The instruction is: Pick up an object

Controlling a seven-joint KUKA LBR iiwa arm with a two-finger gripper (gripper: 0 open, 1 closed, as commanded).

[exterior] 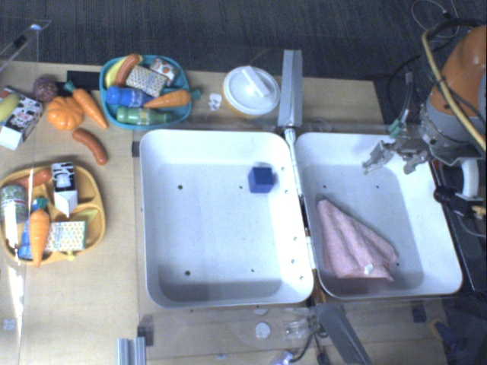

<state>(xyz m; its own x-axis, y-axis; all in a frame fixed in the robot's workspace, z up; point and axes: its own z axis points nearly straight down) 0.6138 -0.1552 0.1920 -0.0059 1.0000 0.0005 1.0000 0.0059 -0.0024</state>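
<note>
- Watching the feed: gripper (393,157) hangs over the right bin (449,276), near its far edge, toward the far-right corner. Fingers spread apart, nothing btwn them.
- Arm (456,105) comes in from the right, orange band showing above the wrist.
- Pink cloth (351,242) lies in the right bin, folded roughly triangular, running from about mid-bin down to the near edge. Gripper well apart from it.
- Blue cube (261,179) sits in the left bin (160,280), nearer the far edge and right of centre. Not touching any wall.
- Two bins sit side by side, inner walls touching along the middle.
- Outside the bins, on the bench (114,310): white round lid (252,89) just beyond the left bin's far-right corner.
- Blue bowl (144,91) of toy food beyond the left bin's far-left corner; carrot, bottle, small boxes inside.
- Yellow plate (52,215) w/ more toy food at the bench's left edge.
- Loose toy pumpkin (63,113) and sausage (91,146) btwn bowl and plate.
</note>
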